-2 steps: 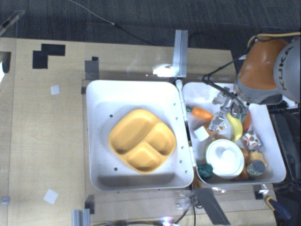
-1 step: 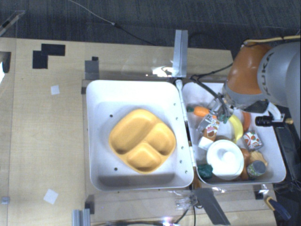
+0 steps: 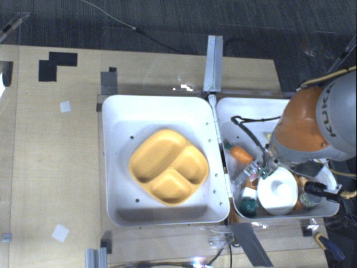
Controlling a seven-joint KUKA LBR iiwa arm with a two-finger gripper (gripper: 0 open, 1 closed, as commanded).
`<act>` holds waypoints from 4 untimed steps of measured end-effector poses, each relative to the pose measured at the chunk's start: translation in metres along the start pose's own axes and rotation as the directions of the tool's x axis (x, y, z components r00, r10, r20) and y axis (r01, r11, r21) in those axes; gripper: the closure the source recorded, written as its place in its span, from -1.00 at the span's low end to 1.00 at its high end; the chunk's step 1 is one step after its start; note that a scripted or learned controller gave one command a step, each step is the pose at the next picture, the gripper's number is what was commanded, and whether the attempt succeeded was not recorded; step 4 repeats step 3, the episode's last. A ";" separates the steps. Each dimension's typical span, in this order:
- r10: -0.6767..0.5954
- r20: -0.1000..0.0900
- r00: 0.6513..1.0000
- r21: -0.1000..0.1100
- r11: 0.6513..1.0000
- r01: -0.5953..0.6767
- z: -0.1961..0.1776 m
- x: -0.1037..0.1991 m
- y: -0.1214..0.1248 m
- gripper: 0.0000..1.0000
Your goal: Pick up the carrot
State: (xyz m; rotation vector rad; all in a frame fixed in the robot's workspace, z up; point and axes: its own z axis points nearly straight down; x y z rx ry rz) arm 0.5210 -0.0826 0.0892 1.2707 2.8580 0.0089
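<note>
Two white bins sit side by side, and we see the arm (image 3: 312, 121) reaching into the right bin (image 3: 251, 108). Its gripper (image 3: 257, 169) hangs low among the clutter there; whether it is clenched or released we cannot tell. We find the carrot (image 3: 241, 154) just beside the gripper, up and to its left. Far left of the gripper, a yellow divided plate (image 3: 169, 165) fills the left bin (image 3: 120, 121).
</note>
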 end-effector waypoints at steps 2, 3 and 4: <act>-0.052 0.007 0.999 -0.005 0.999 0.052 -0.012 -0.035 0.035 1.00; 0.009 -0.002 1.000 -0.002 1.000 -0.009 -0.100 0.020 0.065 1.00; 0.009 -0.002 1.000 -0.002 1.000 -0.009 -0.100 0.020 0.065 1.00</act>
